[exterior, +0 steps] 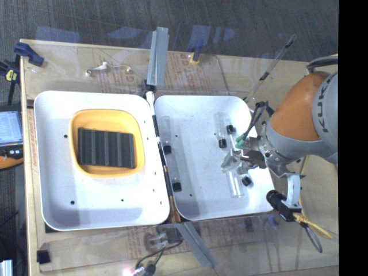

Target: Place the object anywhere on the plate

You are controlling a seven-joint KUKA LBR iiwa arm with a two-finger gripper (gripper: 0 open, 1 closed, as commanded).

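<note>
One gripper (238,154), low over the right bin (195,177) near its right wall, with a tangle of clear and metal parts and a speck of green just above; impossible to tell how far open, and nothing plainly held. Just beside it, a few small black bits (230,129) on the bin floor, too small to name as loose pieces or fittings. Behind, to the right, the grey arm (299,119) with its orange band, reaching in over the bench edge. Further out, across the divider, the left bin (54,183), with a yellow plate (106,117) roughly at its middle. On that plate, flat and well inside the rim, a dark ribbed block (107,148), well apart from the gripper. Judged from this alone: most likely the task's thing, and already lying where the task wants it. As for handling, probably stiff rather than soft, to go by the straight edges and even ribs; probably light to middling in weight, likely moulded plastic or rubber, hardly fragile. Matt in look, so less slippery than the glossy plate beneath. If a fresh hold were needed, best taken across the shorter side, squarely on the two long outer edges near the middle, never on a corner, to avoid tipping or twisting on the lift.
</note>
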